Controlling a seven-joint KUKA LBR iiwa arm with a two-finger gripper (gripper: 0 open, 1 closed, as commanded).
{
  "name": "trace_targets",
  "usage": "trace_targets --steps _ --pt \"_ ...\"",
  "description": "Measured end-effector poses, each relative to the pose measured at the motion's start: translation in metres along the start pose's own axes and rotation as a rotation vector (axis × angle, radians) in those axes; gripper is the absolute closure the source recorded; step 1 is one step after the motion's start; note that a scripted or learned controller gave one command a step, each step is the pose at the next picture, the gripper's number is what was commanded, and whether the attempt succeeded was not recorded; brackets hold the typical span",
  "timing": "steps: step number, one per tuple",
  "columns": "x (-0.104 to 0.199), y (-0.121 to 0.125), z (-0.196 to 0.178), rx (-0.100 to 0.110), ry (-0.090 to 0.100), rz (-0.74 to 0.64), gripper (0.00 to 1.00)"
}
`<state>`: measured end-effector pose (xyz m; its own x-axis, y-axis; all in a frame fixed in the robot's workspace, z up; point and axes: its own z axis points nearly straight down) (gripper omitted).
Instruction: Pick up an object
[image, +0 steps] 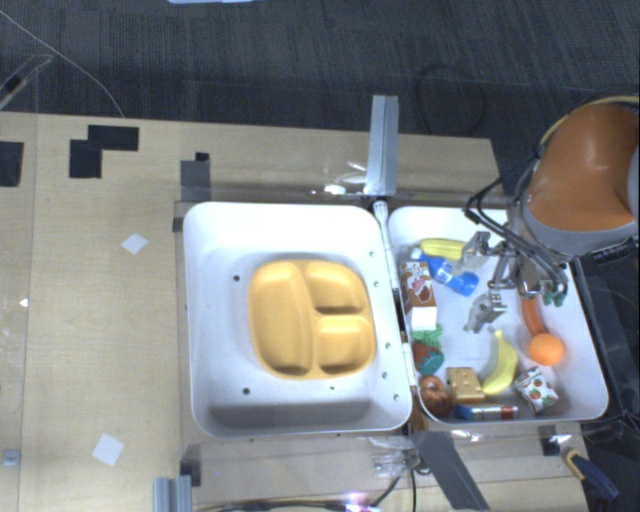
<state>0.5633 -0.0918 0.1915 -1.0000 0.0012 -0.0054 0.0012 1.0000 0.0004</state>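
Note:
My gripper (484, 285) hangs over the middle of the right bin (590, 380), below the grey arm and its orange band (585, 180). Its fingers stand open with nothing between them. Just left of it lies a blue bottle (452, 279), with a yellow banana-like piece (440, 248) behind that. A second banana (502, 365) lies nearer the front, and an orange ball (546, 349) and an orange stick (533, 312) sit to the gripper's right.
The left bin (215, 300) holds a yellow divided tray (308, 318). Along the right bin's left wall are a red-and-white carton (418, 285), a white block (425, 318) and a green-red toy (428, 352). A tan block (463, 380), a marker (485, 410) and a patterned cup (536, 388) lie at the front.

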Motion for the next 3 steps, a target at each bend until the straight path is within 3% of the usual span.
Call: trace_targets --steps 1,2,3 --pt "-0.035 -0.046 0.084 0.001 -0.004 0.121 0.0" --pt "-0.099 -0.028 0.104 0.003 0.018 0.506 0.0" --pt "-0.106 -0.026 0.091 0.001 -0.014 0.498 1.0"
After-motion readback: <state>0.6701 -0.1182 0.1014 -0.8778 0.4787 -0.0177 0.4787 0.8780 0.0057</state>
